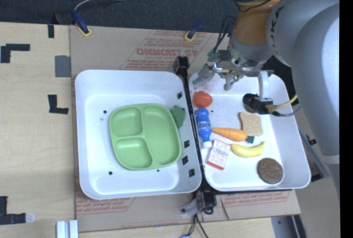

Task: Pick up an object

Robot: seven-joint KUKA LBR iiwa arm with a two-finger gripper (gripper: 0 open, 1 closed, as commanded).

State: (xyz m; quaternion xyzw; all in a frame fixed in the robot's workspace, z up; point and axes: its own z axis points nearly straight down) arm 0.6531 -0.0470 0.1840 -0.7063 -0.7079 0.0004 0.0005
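Note:
The right bin (298, 161) holds a red-orange tomato (203, 99), a blue bottle (203, 124), a carrot (230, 133), a banana (247, 149), a slice of bread (251, 123), a round brown cookie (270, 170) and a red-and-white packet (219, 154). My gripper (214, 81) hangs over the far left corner of that bin, just above and behind the tomato. It is open, with nothing between its fingers.
The left bin (88, 84) carries a green divided plate (145, 135), and a small dark green item (177, 115) lies by its right wall. A black divider (185, 100) runs between the bins. The bulky grey arm (309, 38) overhangs the right bin's far right side.

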